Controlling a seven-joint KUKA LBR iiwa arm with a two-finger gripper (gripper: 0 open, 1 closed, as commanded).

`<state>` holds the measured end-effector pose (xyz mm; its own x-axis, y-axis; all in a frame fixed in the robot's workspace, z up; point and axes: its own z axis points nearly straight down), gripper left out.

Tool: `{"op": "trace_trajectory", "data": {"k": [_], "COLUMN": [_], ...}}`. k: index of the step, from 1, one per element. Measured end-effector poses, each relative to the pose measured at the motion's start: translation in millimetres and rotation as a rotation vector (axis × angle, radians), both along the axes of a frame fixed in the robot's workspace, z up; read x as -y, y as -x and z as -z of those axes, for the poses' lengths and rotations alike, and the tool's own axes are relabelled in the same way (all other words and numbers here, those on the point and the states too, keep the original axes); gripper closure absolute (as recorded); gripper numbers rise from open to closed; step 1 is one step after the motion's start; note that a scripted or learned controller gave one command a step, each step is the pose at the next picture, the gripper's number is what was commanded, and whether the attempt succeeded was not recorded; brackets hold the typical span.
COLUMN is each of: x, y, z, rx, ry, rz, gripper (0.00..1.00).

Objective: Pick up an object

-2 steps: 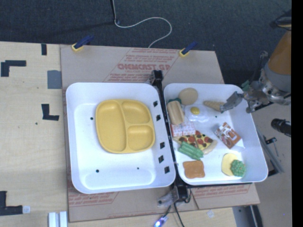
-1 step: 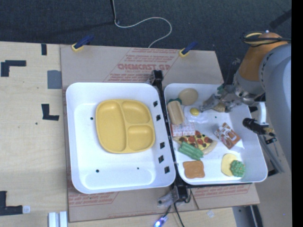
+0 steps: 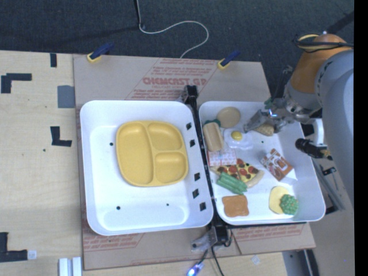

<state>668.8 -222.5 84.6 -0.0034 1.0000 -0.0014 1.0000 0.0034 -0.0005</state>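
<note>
Arm (image 3: pixel 322 68) reaching in fr right, hand (image 3: pixel 257 121) low over right bin (image 3: pixel 310 209)

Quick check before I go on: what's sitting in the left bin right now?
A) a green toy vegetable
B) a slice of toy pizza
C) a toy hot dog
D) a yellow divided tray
D: the yellow divided tray lies alone in the left bin, while the toy foods are all in the right bin.

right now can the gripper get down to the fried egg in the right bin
Probably yes. The gripper hangs over the right bin, just right of the fried egg, and nothing lies on top of the egg. The hot dog beside it stands apart, leaving room.
</note>
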Motion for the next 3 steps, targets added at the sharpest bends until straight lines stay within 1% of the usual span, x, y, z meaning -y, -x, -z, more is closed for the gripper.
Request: {"op": "trace_trajectory", "data": {"k": [1, 2, 3], "x": [-11, -44, -112], "y": [82, 0, 0], "z": [0, 2, -14], "rx": [-0.003, -0.005, 0.007], "ry": [-0.002, -0.003, 0.019], "rz": [0.005, -0.001, 0.004], "gripper": [0.00, 0.00, 0.00]}}
